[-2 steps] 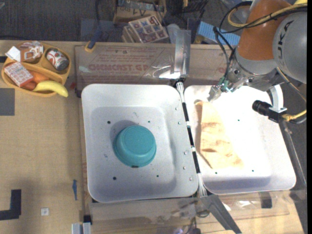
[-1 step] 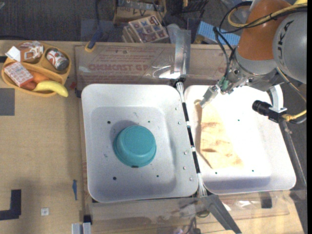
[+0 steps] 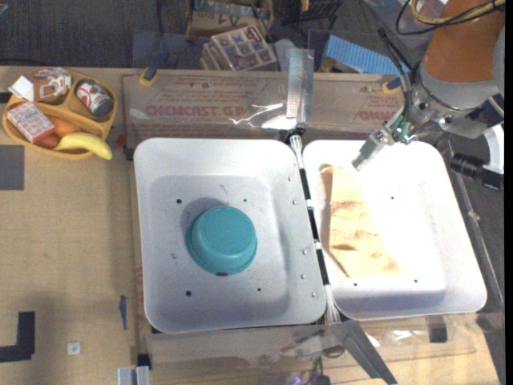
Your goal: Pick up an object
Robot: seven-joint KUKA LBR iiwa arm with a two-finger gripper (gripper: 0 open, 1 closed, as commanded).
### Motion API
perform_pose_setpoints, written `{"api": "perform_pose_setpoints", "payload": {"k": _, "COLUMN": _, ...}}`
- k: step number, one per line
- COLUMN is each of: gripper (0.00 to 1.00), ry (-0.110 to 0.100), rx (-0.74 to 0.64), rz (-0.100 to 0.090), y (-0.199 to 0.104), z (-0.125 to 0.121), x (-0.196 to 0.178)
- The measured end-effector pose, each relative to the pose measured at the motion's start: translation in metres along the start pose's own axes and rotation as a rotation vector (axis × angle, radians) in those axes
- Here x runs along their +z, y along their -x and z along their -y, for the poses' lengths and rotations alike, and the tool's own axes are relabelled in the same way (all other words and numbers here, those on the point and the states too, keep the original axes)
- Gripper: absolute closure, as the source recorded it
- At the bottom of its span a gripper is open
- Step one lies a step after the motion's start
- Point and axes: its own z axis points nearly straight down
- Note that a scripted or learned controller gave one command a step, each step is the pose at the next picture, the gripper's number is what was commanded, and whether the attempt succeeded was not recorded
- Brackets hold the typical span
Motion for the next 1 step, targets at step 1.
{"api": "perform_pose_setpoints", "payload": {"k": 1, "gripper": 0.00, "ry": -0.002, "rx": -0.072, "rz": -0.003, "y": -0.0020, "z": 0.0387, "x": 0.0615}}
